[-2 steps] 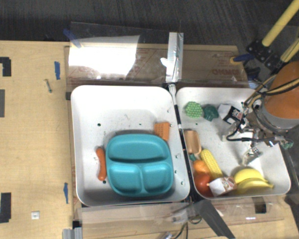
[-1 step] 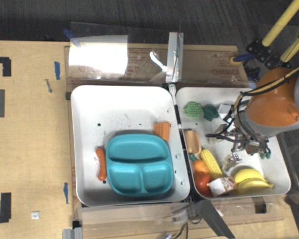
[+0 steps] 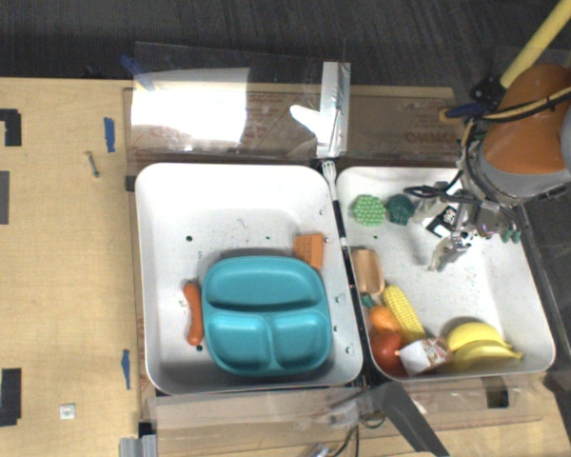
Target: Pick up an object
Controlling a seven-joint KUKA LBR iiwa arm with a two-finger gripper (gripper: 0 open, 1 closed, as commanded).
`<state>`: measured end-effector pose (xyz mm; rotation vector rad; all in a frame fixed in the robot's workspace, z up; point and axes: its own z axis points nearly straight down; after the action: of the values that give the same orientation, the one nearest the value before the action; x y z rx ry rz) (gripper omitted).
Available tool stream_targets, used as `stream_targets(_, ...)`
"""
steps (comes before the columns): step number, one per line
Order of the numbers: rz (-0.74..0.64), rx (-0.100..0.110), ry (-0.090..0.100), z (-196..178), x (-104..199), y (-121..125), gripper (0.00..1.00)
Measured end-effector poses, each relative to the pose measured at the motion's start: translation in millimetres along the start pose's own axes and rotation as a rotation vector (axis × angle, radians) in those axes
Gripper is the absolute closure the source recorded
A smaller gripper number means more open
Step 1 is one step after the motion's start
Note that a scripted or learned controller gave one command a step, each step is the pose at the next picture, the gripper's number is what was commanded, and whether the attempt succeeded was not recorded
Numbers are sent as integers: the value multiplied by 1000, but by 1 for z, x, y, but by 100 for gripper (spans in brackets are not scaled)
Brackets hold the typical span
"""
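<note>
looks like nothing's picked yet. end effector (image 3: 447,252) hangs low in the right bin (image 3: 538,298), can't tell its opening, nothing visibly held. green toy (image 3: 368,208) sits off toward the left bin, banana (image 3: 478,341) nearer the front edge.

The grey arm with its orange band (image 3: 523,141) reaches in over the right bin (image 3: 528,284), its gripper (image 3: 449,248) hanging above bare white floor near that bin's upper middle, just right of a green bumpy ball (image 3: 367,208) and a teal piece (image 3: 401,208). Along the right bin's left and lower sides lie a tan block (image 3: 366,269), a corn cob (image 3: 403,312), a tomato (image 3: 385,350) and a banana (image 3: 478,343). The left bin (image 3: 162,255) holds a teal divided tray (image 3: 265,314), with an orange carrot (image 3: 194,312) at its left side and an orange block (image 3: 309,249) at its upper right corner
</note>
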<state>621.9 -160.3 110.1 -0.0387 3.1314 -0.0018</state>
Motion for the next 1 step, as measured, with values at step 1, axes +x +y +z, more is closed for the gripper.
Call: stream_targets(1,-2,2,-9,-12,-3,2,100)
